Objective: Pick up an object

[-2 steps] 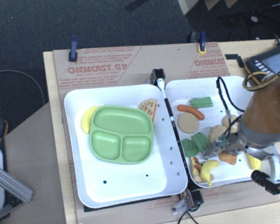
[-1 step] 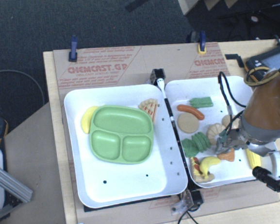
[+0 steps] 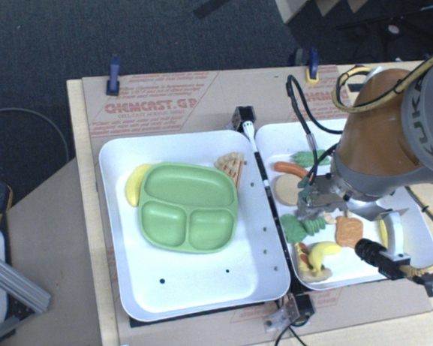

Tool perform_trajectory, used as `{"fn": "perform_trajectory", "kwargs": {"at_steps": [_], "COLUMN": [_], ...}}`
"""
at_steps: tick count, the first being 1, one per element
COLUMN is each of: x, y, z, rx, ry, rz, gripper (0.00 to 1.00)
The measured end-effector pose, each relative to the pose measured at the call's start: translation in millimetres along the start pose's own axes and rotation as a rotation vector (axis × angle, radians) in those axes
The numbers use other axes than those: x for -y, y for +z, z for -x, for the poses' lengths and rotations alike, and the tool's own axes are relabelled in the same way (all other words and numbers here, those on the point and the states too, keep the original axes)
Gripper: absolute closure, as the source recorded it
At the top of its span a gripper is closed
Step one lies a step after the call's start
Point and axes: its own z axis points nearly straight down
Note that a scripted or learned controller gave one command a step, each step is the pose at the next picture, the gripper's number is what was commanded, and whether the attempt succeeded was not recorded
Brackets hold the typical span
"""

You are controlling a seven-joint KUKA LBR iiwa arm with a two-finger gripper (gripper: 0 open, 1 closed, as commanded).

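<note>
The grey arm with its orange band (image 3: 382,131) reaches in from the right and hangs low over the right-hand shallow white bin (image 3: 425,237). Its hand (image 3: 315,203) sits down among the small toy foods in that bin, and I cannot tell whether it is released or clenched, because the wrist covers most of it from above.

Around the hand lie several pieces: an orange-red sausage-shaped piece (image 3: 290,169) near the bin's far left corner, a round pale tan disc (image 3: 286,192) just in front of it, a green leafy piece (image 3: 303,158) beside the sausage, and another green leafy piece (image 3: 297,228) just below the hand. A flat orange-brown slab (image 3: 349,232) rests to the right of that, and a small yellow banana-shaped piece (image 3: 323,252) lies near the front wall of the bin.

The left-hand white bin (image 3: 135,273) holds a green plastic plate with three compartments (image 3: 187,207), a yellow banana-shaped piece (image 3: 133,185) touching its left edge, and a tan waffle-patterned wedge (image 3: 232,165) at its far right corner. Both bins sit on a brown cardboard-covered surface (image 3: 150,99).
</note>
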Motion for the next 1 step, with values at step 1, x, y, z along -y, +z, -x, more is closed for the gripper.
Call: {"fn": "perform_trajectory", "kwargs": {"at_steps": [1], "x": [5.3], "y": [-49.4], "z": [-93.9], "rx": [0.0], "ry": [0.001], "rz": [-0.004], "gripper": [1.0]}}
